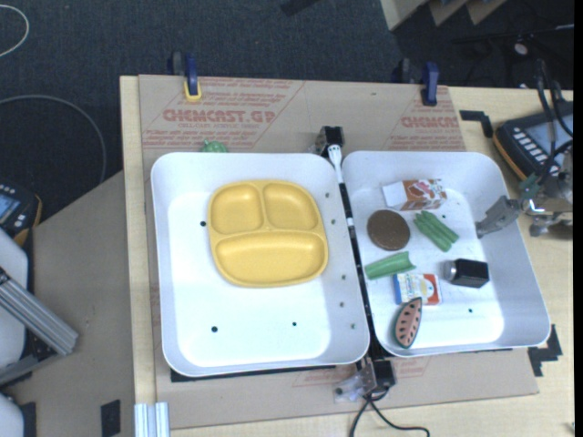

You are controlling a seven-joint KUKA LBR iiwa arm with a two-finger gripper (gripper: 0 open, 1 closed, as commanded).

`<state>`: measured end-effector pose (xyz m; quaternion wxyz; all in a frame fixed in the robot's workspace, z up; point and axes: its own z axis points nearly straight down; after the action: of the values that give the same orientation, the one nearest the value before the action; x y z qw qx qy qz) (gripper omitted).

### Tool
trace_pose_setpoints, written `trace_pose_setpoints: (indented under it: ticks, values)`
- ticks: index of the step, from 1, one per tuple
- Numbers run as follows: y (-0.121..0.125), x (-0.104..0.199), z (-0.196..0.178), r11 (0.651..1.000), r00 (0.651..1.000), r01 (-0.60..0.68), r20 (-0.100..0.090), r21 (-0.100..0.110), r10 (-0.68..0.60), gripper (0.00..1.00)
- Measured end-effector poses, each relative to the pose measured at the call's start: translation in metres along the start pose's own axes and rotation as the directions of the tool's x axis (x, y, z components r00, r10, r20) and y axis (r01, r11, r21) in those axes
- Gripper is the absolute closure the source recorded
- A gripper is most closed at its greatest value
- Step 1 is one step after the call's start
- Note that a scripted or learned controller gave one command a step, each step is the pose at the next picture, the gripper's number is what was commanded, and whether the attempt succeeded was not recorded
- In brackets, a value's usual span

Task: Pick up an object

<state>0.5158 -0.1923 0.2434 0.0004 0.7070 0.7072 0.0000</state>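
In the camera view, two white bins are sitting side by side on the tabletop (273, 107). The left bin (182, 271) is holding a yellow divided plate (267, 233). The right bin (519, 299) is carrying a brown disc (389, 229), two green pieces (435, 229) beside it, a green cylinder (389, 265), a black block (468, 272), a red-and-white packet (414, 193), a blue-and-red packet (417, 289) and a watermelon slice (408, 323) near the front wall. The gripper (499, 215) is hanging over the right bin's right rim, well apart from the objects; I cannot tell whether it is apart or together, and nothing is showing in its grasp.
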Motion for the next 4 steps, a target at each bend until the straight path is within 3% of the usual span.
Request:
trace_pose_setpoints:
  ticks: [1, 2, 3, 4]
  values:
    - [-0.041, 0.052, 0.113, 1.000, 1.000, 0.001, -0.008, 0.015, -0.001, 0.00]
    - [-0.037, 0.104, 0.161, 1.000, 1.000, 0.003, -0.004, 0.005, -0.003, 0.00]
    - [-0.036, 0.100, 0.149, 1.000, 1.000, 0.000, 0.000, -0.001, 0.000, 1.00]
    - [-0.012, 0.156, 0.053, 1.000, 1.000, 0.008, -0.002, -0.011, -0.008, 1.00]
